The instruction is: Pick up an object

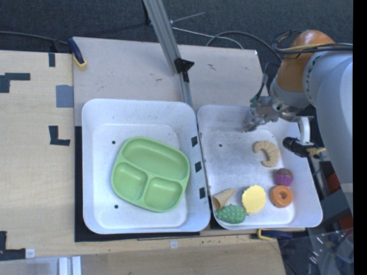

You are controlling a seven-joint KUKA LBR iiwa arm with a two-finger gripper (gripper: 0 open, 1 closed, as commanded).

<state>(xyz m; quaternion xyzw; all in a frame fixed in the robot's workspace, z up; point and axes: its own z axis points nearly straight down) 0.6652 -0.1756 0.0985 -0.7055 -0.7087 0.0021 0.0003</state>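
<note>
Toy food lies in the right shallow white bin [229, 153], with the gripper [256, 119] low over the bin's far part.

A tan croissant [267, 152] lies just near of the gripper; nearer sit a purple piece [282, 177], an orange ring [281, 196], a yellow round [253, 199], a cone [223, 197] and a green bumpy piece [231, 213]. Nothing shows in the gripper's grasp; I cannot tell its spread. The left white bin [97, 153] holds a green divided plate [150, 173].

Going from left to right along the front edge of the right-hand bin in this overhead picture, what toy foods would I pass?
Ice cream cone → green bumpy toy → yellow round piece → orange doughnut. The purple piece sits above the doughnut, so its place in the order is unclear.
</note>
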